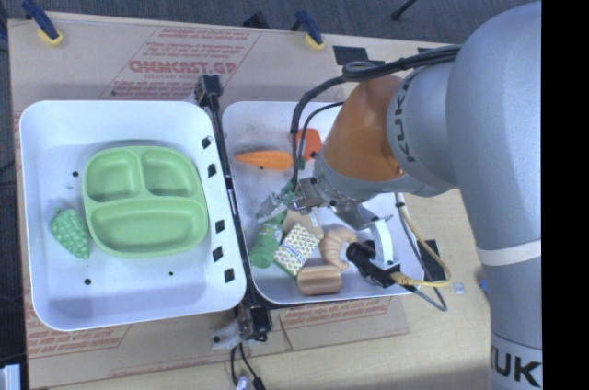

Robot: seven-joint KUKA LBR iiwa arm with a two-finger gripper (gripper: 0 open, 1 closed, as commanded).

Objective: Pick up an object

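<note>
My gripper (pixel 279 206) reaches down into the right bin (pixel 241 126), just above a pile of small items at its front. Under and beside it lie a green bottle-like piece (pixel 265 246), a green-and-white patterned packet (pixel 297 249), a tan croissant-shaped piece (pixel 337 240) and a brown block (pixel 319 280). An orange carrot (pixel 262 160) lies further back in the bin, apart from the gripper. An orange-red piece (pixel 311 141) shows partly behind the wrist. The arm's orange band (pixel 363 140) hides much of the bin's right half.
The left bin (pixel 37 287) holds a green divided plate (pixel 144 198) and a bumpy green object (pixel 69 232) at its left. A black divider with clips (pixel 219 195) runs between the bins. Blue clamps (pixel 42 22) pin the cardboard at the back.
</note>
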